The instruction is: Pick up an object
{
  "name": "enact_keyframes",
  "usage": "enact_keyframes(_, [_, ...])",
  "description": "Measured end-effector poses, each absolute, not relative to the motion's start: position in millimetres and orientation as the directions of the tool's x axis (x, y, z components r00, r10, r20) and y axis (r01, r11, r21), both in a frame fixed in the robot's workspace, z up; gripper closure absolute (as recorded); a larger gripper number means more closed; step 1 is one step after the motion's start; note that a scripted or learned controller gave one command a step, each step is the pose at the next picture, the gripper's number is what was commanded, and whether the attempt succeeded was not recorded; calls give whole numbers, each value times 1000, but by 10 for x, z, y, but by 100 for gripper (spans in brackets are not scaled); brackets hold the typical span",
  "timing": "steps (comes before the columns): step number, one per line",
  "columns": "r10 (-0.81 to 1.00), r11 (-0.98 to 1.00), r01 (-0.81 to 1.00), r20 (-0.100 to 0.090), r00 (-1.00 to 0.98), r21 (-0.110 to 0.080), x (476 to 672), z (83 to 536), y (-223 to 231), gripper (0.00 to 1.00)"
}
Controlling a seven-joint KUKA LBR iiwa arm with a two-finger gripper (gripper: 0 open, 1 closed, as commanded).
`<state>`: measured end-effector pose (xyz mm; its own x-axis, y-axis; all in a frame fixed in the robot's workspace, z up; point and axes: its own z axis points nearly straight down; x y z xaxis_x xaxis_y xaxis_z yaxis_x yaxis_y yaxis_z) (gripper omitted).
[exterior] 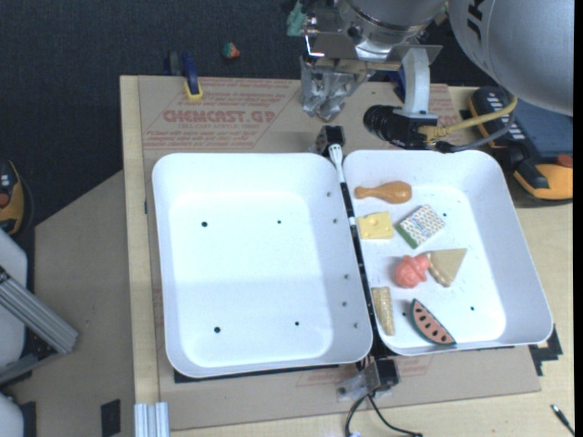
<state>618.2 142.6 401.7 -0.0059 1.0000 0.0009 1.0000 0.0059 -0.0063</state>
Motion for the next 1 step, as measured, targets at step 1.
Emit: enact_keyframes(1, [1000, 8, 1000, 1, -8, -7, 5630, 3774, 2046, 100])
